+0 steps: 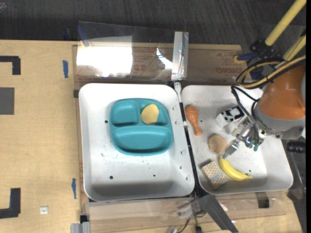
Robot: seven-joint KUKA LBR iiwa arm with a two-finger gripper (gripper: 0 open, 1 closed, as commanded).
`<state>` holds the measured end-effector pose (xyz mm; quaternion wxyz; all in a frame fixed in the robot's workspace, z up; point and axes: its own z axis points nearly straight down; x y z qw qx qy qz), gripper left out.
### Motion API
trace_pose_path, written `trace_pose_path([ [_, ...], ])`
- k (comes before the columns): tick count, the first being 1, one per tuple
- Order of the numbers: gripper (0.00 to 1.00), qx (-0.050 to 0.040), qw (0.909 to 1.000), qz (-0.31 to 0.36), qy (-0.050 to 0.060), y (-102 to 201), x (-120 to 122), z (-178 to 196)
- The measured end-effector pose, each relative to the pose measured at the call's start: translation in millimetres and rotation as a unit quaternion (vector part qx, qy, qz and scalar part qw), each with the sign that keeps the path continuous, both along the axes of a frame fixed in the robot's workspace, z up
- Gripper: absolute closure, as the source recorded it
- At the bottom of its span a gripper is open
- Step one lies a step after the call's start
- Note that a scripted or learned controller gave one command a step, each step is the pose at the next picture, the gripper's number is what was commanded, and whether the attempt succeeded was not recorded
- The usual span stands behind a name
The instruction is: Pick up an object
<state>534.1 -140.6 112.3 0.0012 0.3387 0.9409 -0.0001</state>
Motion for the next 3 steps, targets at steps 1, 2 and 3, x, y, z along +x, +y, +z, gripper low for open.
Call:
trace_pose_path([
  [1, 0.0, 0.0, 0.997, -0.077, -0.002, 39, 2, -24],
  [2, 0.0, 0.0006, 0.9761, -0.218, -0.003, 26, 67, -25],
  [3, 0.0, 0.0009, 0.9928, -0.12, -0.002, 36, -30, -24],
])
